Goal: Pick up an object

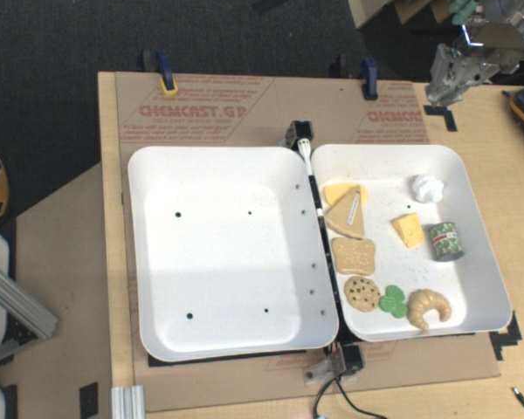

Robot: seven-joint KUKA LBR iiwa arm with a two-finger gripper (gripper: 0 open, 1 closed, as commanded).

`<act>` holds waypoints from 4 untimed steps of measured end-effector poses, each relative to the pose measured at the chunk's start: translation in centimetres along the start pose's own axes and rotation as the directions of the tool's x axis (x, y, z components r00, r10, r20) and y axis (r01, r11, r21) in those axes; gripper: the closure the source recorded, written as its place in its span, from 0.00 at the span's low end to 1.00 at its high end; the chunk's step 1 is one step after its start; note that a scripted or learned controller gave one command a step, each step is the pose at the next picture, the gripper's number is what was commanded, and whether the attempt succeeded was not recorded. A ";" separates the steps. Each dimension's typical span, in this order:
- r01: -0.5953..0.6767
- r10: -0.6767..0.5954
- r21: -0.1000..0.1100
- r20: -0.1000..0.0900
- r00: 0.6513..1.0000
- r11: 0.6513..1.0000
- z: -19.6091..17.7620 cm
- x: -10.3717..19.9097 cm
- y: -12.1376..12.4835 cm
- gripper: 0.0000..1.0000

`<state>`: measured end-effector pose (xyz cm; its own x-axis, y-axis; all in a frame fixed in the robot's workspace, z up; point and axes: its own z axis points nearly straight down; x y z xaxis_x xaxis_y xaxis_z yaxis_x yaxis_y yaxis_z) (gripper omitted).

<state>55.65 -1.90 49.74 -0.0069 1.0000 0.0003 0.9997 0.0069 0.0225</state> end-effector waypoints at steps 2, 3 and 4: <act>-0.007 0.007 0.039 0.001 1.000 0.999 11.0 2.6 -8.2 1.00; -0.001 0.001 0.004 -0.003 1.000 1.000 -3.9 7.6 -7.5 1.00; 0.005 -0.005 0.033 0.000 1.000 0.999 3.8 18.7 -7.9 1.00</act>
<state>47.75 16.74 45.73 -0.0123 0.9999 -0.0003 0.9999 0.0123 -0.0101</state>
